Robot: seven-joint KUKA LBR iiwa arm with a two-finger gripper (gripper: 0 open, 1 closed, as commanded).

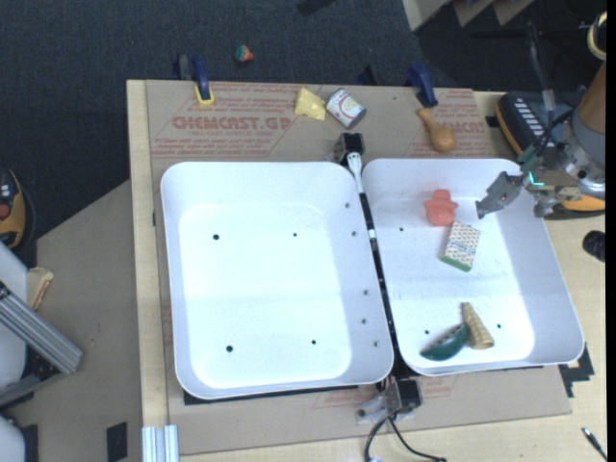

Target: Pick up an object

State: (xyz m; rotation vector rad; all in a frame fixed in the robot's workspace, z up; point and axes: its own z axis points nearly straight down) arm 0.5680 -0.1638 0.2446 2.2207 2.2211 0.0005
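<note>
The end effector (500,197) hovers just right of the soft red block (440,207) in the right white bin (549,277); whether it is parted or together, I cannot tell. Best descend squarely astride the block, avoiding the patterned box (462,246) just below it.

Grey KUKA arm enters from the right edge, wrist angled down and leftward. Its grey two-finger gripper (498,198) hangs low at the right side, nothing visibly between its fingers.

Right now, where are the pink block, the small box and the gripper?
pink block (440,208): camera view, its top face.
small box (462,246): camera view, middle of its printed face.
gripper (498,198): camera view, between its fingertips.
</note>
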